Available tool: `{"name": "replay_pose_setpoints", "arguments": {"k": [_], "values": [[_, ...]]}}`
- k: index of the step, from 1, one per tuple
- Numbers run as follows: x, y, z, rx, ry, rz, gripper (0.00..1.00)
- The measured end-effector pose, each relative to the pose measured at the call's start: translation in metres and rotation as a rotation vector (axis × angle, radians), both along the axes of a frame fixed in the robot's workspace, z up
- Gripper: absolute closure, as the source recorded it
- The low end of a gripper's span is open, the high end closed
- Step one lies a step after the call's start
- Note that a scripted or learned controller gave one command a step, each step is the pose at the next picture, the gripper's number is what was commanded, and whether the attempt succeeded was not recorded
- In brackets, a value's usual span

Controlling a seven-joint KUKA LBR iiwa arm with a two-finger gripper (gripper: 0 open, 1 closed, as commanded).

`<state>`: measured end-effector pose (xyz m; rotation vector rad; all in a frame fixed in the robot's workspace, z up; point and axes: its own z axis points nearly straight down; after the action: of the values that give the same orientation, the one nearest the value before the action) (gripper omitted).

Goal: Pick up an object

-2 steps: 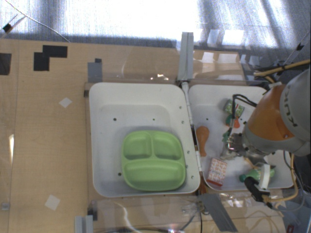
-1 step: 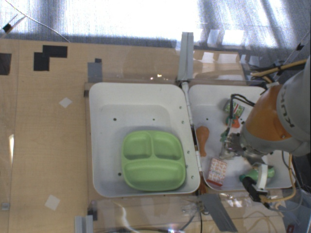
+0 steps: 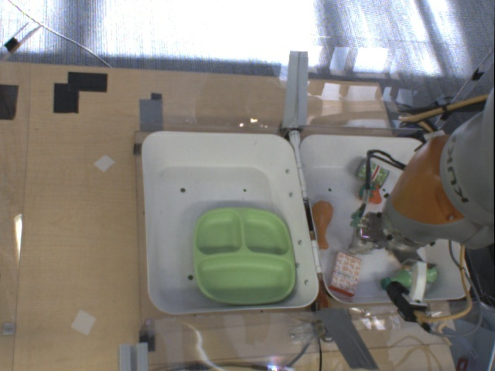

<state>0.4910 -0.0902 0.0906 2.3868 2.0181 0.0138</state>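
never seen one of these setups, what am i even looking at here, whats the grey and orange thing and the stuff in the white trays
One camera looks down at a slant on a bench. The grey and orange shape at the right is a robot arm, reaching over the right bin. Its gripper hangs low there, and whether it holds anything cannot be told. That bin has a brown wooden-looking piece, a small patterned packet and a green and white item. The left bin holds a green divided plate. The job is picking up an object.
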Motion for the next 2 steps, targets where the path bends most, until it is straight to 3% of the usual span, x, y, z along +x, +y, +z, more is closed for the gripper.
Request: {"name": "replay_pose_setpoints", "arguments": {"k": [1,2], "values": [[0.0098,0.0008,-0.0003,0.005,0.006,-0.029,1.0],[0.0022,-0.0025,0.0002,0.006,-0.003,-0.038,1.0]]}}
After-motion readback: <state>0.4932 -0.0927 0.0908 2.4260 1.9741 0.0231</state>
